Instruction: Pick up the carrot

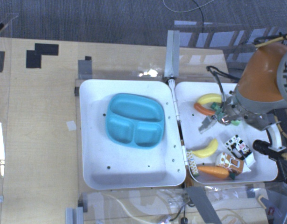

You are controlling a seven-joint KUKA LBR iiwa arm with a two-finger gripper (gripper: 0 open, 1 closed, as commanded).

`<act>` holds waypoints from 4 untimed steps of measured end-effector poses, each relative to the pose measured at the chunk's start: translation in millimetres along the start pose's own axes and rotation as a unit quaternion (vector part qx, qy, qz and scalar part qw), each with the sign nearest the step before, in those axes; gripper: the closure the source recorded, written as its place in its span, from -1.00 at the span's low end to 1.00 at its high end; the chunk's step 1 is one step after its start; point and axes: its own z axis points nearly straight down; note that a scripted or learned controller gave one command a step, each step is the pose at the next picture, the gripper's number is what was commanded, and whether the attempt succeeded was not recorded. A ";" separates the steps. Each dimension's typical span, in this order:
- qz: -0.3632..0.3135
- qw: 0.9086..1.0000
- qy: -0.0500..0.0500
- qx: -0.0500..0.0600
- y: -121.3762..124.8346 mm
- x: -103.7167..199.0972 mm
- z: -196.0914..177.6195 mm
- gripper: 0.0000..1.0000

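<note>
Camera view from above the bench, grey arm with orange band [262, 80] reaching in from the right over the right white bin [190, 94], two-finger gripper [209, 123] spread open, gripping nothing, long orange carrot [212, 171] lying flat near the bin's front edge, well apart from the gripper.

A blue divided plate [134, 120] lies in the left white bin [94, 171] on the worktop [36, 125]. The right white bin [190, 90] holds two bananas, one far [209, 98] and one nearer [206, 149], plus what looks like a black-and-white patterned small carton [237, 146] at its near right.
</note>
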 end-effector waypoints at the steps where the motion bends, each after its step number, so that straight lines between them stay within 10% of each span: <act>1: 0.000 1.000 0.000 0.000 -0.1 -0.3 0.0 -1.00; 2: -0.038 0.999 0.000 0.000 22.0 -22.6 53.0 -1.00; 4: -0.117 0.993 -0.001 -0.001 23.0 27.5 -0.7 -1.00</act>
